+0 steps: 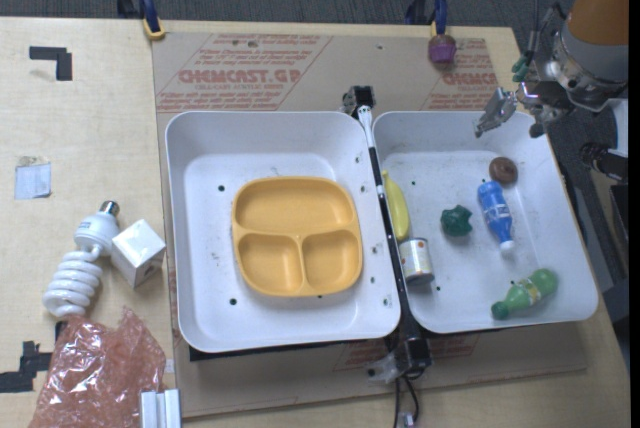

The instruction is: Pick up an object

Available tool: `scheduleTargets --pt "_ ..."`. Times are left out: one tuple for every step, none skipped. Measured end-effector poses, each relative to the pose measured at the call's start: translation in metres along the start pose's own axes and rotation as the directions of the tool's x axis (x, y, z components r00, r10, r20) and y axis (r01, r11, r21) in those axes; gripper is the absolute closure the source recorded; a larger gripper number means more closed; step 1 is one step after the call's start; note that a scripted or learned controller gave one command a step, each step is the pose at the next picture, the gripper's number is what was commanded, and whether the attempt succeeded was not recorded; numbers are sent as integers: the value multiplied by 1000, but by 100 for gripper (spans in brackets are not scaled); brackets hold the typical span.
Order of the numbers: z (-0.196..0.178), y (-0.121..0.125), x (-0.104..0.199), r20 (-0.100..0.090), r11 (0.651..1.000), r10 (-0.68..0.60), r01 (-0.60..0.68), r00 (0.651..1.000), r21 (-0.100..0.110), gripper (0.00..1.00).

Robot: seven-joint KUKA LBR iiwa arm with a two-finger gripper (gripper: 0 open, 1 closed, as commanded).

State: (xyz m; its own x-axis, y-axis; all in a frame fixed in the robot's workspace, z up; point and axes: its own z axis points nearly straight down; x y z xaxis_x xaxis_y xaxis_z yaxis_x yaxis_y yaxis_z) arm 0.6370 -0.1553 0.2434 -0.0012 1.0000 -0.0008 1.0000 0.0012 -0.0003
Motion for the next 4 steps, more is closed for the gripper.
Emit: scheduleTargets --pt "139 -6 13 0 1000 1 -1 1000 0 0" --pt "151 -59 39 0 1000 3 -3 1000 -1 0" --pt "140 -58 39 0 1000 5 -5 1000 -3 100" --pt "51 -149 72 -1 1000 3 -3 1000 -1 100"
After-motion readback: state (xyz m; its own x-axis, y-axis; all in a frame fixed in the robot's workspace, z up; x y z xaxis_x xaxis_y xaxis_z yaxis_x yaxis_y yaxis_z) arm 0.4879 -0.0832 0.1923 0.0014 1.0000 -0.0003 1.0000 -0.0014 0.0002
